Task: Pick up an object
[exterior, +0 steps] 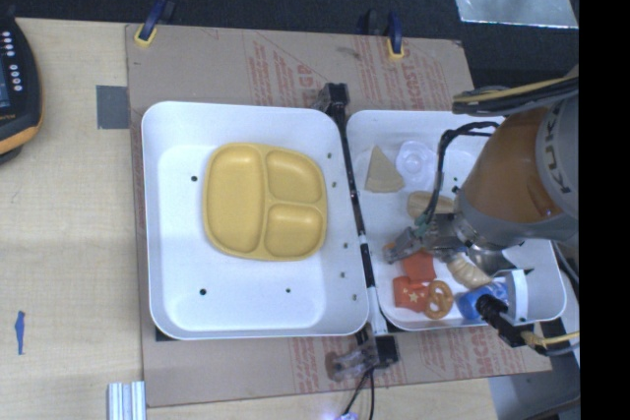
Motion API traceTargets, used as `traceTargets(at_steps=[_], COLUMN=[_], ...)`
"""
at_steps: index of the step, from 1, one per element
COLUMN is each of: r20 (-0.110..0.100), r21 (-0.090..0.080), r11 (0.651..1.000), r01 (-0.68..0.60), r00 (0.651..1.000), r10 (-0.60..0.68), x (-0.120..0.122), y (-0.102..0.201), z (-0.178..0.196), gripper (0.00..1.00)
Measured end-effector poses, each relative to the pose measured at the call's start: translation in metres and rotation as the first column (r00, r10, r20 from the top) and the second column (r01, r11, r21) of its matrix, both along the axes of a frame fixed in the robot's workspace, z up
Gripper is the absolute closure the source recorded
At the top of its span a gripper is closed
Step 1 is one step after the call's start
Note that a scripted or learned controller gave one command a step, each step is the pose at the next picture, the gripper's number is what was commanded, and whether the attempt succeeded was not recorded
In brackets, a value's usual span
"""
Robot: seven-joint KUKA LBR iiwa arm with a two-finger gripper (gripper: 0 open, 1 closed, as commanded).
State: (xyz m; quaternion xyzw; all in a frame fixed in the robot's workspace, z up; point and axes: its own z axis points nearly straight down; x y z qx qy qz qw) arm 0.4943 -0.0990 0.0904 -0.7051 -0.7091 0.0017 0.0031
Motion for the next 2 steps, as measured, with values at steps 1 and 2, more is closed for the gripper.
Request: traceTargets(at_steps=[1,2], r20=[0.000,0.015], r21=[-0.001,0.001], r11=[1.000,1.000], r01=[0.000,-0.007], r00=[1.000,1.000], r10=[0.000,0.007], x=[0.000,0.039], y=[-0.001,0.074], z=[0.011,0.107], gripper=[1.00,1.00])
